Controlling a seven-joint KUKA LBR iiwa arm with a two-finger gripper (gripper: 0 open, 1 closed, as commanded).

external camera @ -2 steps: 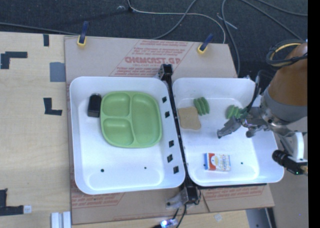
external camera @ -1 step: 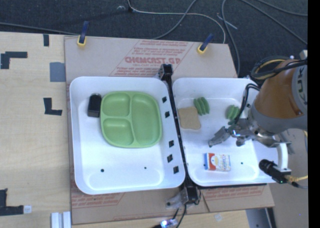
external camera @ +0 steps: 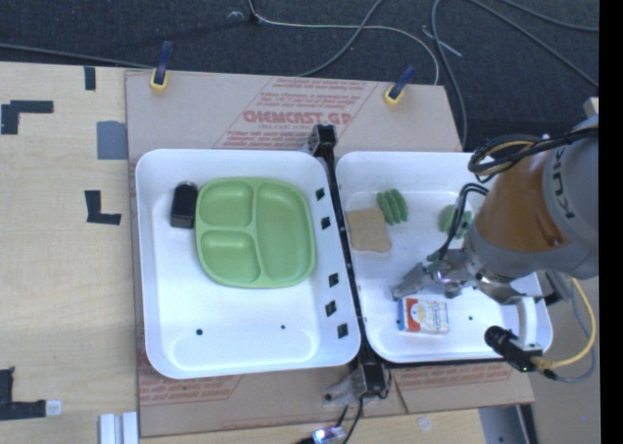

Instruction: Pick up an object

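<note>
Objects available for picking lie in two shallow white bins set side by side on a cardboard sheet [external camera: 292, 106]. Left bin [external camera: 161, 267]: a green divided plate [external camera: 255, 233] with three compartments lies flat near the middle; a small black block [external camera: 183, 204] sits just beside the plate's left edge. Right bin [external camera: 428, 165]: a tan, flat, roughly square piece [external camera: 369, 230] lies near the divider between the bins; a small green ribbed item [external camera: 392, 204] lies just beside it, toward the upper right; a second green item [external camera: 450, 217] is partly hidden by the arm; a white card or packet with red and blue print [external camera: 424, 315] lies flat near the bin's lower wall. Gripper [external camera: 414, 283]: it reaches in from the right, just above the printed packet, under the arm's orange band [external camera: 516, 203]. Whether its metallic fingers stand wide or closed cannot be told, as they appear blurred and overlapped; nothing is visibly held between them. Two yellow clamps [external camera: 161, 77] fix the cardboard at its upper edge, and cables [external camera: 389, 14] cross the dark floor beyond.
</note>
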